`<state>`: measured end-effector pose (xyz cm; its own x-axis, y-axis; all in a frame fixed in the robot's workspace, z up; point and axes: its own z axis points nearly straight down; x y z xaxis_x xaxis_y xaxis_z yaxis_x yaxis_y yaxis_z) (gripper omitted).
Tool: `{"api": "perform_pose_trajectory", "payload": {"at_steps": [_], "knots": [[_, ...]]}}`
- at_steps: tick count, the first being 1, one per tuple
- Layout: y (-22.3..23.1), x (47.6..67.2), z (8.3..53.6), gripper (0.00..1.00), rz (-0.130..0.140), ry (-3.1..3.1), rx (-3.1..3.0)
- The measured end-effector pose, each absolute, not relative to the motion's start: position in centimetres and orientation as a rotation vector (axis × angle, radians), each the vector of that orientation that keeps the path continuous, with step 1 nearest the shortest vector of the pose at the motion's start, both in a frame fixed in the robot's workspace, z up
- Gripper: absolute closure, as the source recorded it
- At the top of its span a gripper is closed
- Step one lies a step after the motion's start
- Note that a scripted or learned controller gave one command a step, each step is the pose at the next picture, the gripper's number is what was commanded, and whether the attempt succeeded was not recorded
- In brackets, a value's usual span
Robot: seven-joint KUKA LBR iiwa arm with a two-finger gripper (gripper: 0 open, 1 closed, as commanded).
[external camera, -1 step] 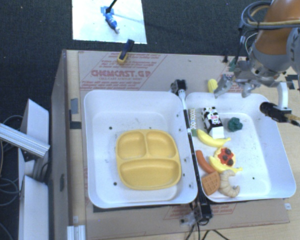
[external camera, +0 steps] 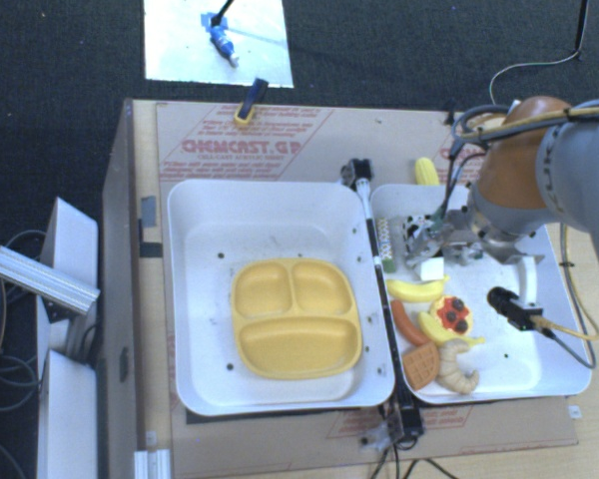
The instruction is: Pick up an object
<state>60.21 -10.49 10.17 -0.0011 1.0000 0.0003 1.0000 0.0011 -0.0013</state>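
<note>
Arm low over the right bin, above the toy food.

The gripper (external camera: 431, 250) hangs in the right bin (external camera: 554, 362), just above the banana (external camera: 417, 289); whether it is released or clenched cannot be told (the wrist hides it). Below the banana lie a sausage (external camera: 409, 323), a pizza slice (external camera: 449, 319), a waffle (external camera: 420, 364) and a croissant (external camera: 459, 372), close together near the divider. The left bin (external camera: 195, 267) holds a yellow sectioned plate (external camera: 296, 317). A corn cob (external camera: 426, 173) lies at the right bin's far rim.
</note>
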Motion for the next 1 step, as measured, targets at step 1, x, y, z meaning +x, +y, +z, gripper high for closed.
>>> {"api": "perform_pose_trajectory", "payload": {"at_steps": [1], "knots": [[-10.22,66.13,8.47,0.0,-0.003,-2.226,-2.219]]}}
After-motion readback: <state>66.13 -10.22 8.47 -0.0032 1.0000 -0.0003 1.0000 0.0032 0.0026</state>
